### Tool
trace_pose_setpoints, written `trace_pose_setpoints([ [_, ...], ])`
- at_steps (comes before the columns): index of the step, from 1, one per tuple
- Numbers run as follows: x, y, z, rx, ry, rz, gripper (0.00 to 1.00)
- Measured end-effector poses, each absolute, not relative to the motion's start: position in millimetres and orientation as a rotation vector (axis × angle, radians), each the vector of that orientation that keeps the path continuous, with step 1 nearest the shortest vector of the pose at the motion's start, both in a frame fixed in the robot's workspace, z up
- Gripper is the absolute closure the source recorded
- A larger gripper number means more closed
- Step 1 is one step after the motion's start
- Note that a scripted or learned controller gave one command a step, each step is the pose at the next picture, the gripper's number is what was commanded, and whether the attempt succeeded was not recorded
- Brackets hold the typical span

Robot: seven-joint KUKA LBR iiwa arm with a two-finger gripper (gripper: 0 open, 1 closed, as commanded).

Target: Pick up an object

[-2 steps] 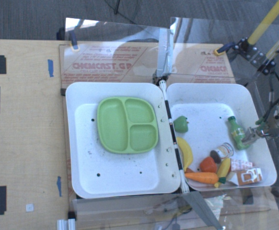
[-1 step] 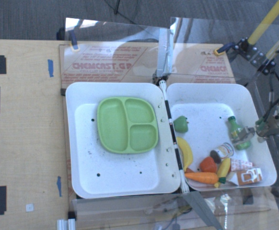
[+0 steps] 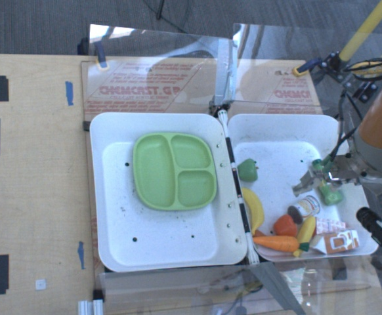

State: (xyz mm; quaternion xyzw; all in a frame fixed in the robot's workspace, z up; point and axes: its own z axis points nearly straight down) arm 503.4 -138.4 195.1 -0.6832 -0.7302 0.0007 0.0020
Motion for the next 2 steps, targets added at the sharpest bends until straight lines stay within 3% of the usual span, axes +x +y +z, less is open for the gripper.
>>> trace_pose_setpoints([
  [1,505.5,-185.4,93.4,-2.148,-2.273,-0.014,0.00],
  [2,507.1,-183.7,102.4,-2.146,-2.275,-0.018,1.00],
])
